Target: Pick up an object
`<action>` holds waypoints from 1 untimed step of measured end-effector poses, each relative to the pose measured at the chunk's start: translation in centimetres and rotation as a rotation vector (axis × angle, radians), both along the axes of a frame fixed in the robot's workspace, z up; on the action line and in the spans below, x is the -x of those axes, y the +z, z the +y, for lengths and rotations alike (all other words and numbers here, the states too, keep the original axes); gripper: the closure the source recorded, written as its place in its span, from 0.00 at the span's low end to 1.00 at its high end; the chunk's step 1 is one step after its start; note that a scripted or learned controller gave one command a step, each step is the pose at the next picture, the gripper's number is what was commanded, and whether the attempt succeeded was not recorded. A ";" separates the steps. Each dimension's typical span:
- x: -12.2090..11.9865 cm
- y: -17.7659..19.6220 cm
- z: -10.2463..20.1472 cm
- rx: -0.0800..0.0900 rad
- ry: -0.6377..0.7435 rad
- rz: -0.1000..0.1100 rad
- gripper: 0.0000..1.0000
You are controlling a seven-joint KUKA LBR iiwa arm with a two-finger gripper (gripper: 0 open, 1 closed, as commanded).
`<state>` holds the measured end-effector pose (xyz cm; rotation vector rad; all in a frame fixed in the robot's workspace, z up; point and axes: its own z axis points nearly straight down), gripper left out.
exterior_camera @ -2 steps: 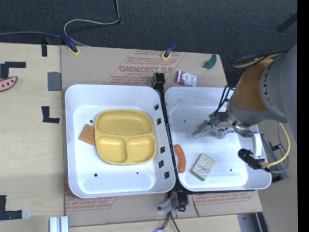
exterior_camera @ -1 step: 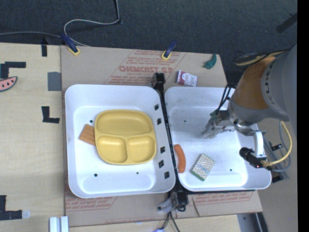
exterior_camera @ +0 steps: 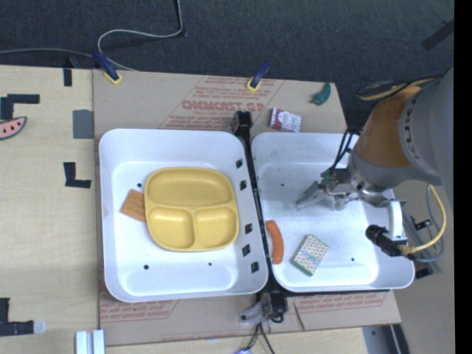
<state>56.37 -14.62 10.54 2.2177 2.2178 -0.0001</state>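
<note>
Green packet [exterior_camera: 310, 254] below hand [exterior_camera: 308, 197]

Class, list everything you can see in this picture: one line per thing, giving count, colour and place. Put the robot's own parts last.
bins: 2, white, side by side on the bench
plate: 1, yellow, three compartments, in the left bin
brown piece: 1, tan, left bin, partly under the plate's left edge
hot dog: 1, orange, right bin, along its left wall
packet: 1, pale and patterned, right bin, near its front
small pack: 1, red and white, on the cardboard behind the right bin
clamps: 2, yellow and blue, on the cardboard's far edge
green piece: 1, green, cardboard's far right corner
cable: 1, white, on the dark floor beyond the bench
gripper: 1, grey, over the right bin
arm: 1, grey with an orange band, from the right
</note>
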 end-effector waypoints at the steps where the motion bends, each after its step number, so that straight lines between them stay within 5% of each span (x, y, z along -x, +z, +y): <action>1: 0.0 0.9 0.1 -0.001 0.000 0.001 1.00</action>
